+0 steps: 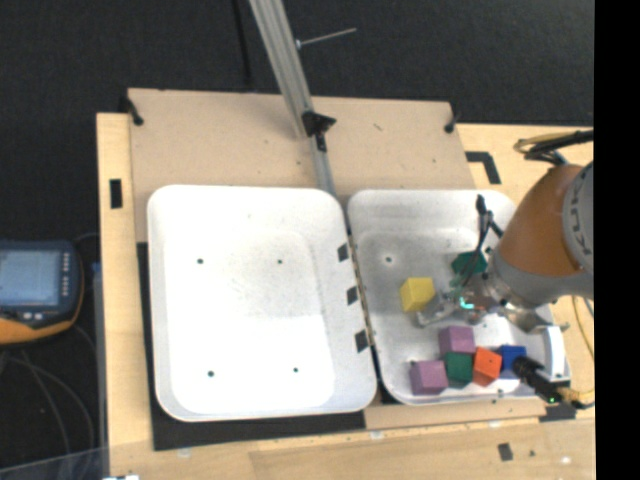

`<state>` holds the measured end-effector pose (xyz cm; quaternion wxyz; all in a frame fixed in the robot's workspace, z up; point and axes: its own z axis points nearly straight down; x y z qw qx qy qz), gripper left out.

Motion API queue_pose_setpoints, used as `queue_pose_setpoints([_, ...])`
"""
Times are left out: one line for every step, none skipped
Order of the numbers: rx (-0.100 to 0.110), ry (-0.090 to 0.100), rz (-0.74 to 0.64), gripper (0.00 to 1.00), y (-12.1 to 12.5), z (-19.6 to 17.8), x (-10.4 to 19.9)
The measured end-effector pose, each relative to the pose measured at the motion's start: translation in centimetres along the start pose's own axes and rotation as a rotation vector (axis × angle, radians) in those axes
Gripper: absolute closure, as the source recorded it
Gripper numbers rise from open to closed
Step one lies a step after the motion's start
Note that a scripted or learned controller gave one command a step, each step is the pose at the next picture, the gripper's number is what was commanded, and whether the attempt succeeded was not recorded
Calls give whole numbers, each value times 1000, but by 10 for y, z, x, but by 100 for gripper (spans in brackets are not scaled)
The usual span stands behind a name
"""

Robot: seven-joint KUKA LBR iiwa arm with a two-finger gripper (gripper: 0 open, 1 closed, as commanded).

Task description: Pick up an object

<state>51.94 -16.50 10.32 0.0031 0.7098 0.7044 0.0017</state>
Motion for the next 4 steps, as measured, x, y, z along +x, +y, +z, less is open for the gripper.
queue_pose_setpoints([-1, 0, 1, 0, 0, 0, 0])
queue_pose_setpoints([-1, -1, 1, 0, 0, 0, 0])
queue_pose_setpoints([-1, -1, 1, 0, 0, 0, 0])
queue_pose_setpoints([-2, -1, -6, 0, -9, 4, -35])
